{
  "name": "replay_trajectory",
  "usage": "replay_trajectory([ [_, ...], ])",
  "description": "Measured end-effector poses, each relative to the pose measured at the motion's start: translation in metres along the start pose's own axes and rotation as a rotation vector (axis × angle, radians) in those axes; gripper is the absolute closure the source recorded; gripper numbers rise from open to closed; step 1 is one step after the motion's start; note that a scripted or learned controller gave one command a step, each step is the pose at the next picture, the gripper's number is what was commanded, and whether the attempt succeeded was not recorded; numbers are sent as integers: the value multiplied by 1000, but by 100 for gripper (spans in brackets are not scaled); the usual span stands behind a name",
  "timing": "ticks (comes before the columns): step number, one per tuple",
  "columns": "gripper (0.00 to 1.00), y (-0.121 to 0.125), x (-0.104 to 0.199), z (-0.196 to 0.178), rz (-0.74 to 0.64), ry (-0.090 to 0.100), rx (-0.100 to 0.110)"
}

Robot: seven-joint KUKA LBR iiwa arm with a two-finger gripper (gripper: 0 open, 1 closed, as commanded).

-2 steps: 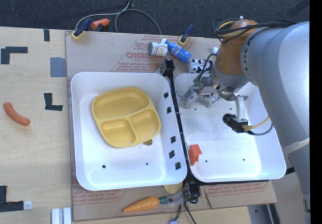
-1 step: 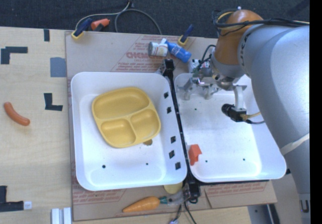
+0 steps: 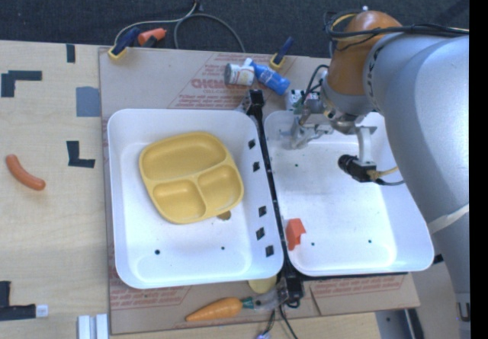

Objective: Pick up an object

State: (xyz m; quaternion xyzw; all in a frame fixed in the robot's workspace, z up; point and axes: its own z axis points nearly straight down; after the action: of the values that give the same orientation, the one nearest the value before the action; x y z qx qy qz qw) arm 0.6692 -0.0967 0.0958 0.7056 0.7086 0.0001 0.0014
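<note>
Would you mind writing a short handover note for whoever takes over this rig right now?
Pincer: low over the far left corner of the right bin, nothing seen in it.
Things: orange block at the right bin's near left edge; yellow divided plate in the left bin.
Done: nothing lifted yet.
Left: grasp an object and raise it.

A yellow divided plate [image 3: 191,176] is seen in the left bin [image 3: 126,254]. In the right bin [image 3: 412,250], a small orange block [image 3: 294,233] lies near its left wall, with the claw [image 3: 299,134] lowered at the far end.
</note>
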Motion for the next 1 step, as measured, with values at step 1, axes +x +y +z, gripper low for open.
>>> replay_trajectory([
  [1,100,-59,93,-95,-5,6,-1],
])
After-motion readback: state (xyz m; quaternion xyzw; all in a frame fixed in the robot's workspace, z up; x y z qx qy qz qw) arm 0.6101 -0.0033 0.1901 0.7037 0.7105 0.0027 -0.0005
